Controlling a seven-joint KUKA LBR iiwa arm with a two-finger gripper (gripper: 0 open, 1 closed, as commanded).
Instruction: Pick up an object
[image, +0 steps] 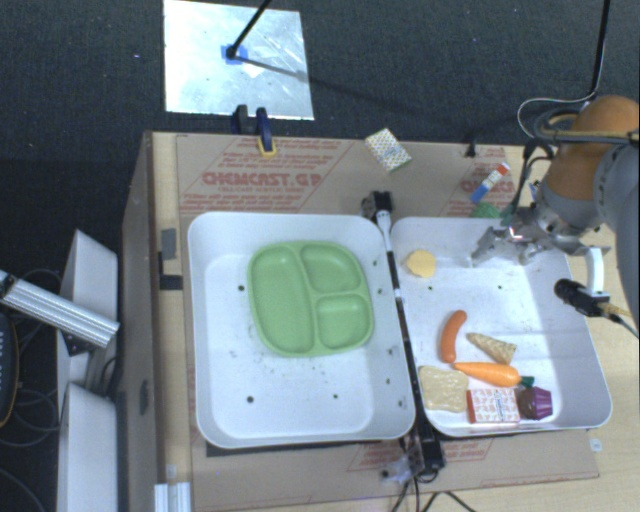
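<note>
- At the right bin's (525, 300) near edge, a red-and-white carton (492, 405) lay tight between a tan cracker (443, 388) and a purple toy (537, 402). With three pieces touching or nearly so, this looked the poorest spot for a clean grasp.
- Just behind them in that bin, a carrot (487, 373) lay crosswise, its thick end against the cracker. A pale wedge (493, 347) sat close beyond it.
- Toward the bin's middle, an orange sausage (453, 335) stood lengthwise, near the wedge but with bare floor on its left side. A grip across its narrow width seemed workable.
- Near the bin's far-left corner, a yellow round piece (421, 263) sat alone, well apart from the cluster. It appeared the safest target, though its place beside the wall called for care so as not to strike the rim.
- Over the bin's far-right part, the gripper (505, 243) hung above bare white floor, well apart from every toy; whether it was open or closed could not be told, and nothing was seen in its grasp.
- The step in hand, by this reading, was the approach: centre over one isolated piece, then descend straight.
- To the left of the right bin, the left bin (220, 330) held a green divided plate (310, 297).
</note>
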